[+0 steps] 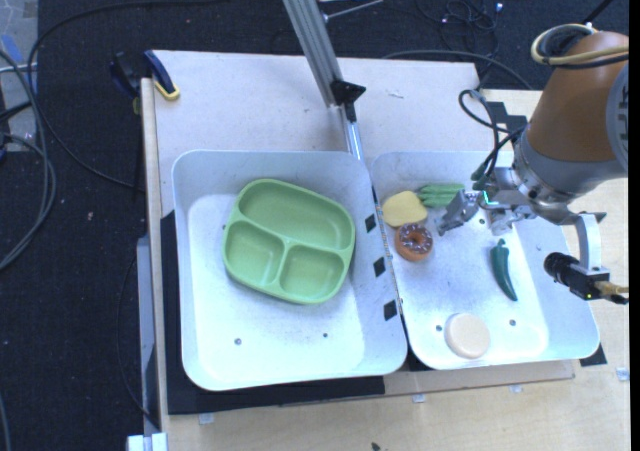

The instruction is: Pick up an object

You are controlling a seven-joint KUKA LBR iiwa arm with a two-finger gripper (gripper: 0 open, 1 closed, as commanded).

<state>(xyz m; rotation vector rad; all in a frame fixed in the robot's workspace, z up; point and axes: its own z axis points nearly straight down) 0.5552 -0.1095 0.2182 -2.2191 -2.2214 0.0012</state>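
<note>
The gripper (pixel 470 211) hangs low over the right bin (pixel 570 339), and we see its two fingers standing apart, with nothing between them. Nearest to the jaws, just in front of them toward the bin divider, lies the doughnut (pixel 414 240), brown with dark spots. It is just beside the yellow toy piece (pixel 403 207), maybe touching it. Just beyond the jaws lies a bunch of green beans (pixel 441 193), partly covered by the fingers. We judge the doughnut or the yellow piece to be the likeliest target.

All of these look like toy food, so we expect them to be light and stiff, with a smooth and rather slippery skin. The doughnut is round and flat, so we would close the jaws across its outer rim. The yellow piece is rounded and could slip out sideways.

A little behind the jaws, toward the arm, lies a green chili pepper (pixel 503 269), thin and easy to pinch across the middle. Further off, near the front wall, sits a pale round bun (pixel 467 334). Farthest away, in the left bin (pixel 200 339), rests a green divided plate (pixel 290 240).
</note>
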